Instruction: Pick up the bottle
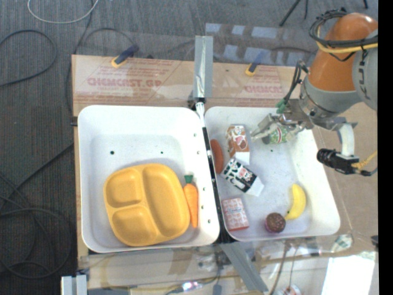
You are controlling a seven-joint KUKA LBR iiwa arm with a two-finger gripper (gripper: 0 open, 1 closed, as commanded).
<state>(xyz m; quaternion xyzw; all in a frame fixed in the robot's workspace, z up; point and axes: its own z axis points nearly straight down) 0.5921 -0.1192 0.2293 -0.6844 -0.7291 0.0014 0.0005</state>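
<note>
One bottle (282,133) (near far rim) at gripper (268,129).

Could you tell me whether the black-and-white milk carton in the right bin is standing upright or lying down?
Lying down. The milk carton rests flat on its side on the floor of the right bin, tilted diagonally, its printed face upward.

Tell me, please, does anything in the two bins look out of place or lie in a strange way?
One thing stands out: in the left bin, the carrot is wedged between the yellow tray and the bin's right wall, not lying flat on the floor. In the right bin, the black-and-white carton lies tipped on its side.
</note>
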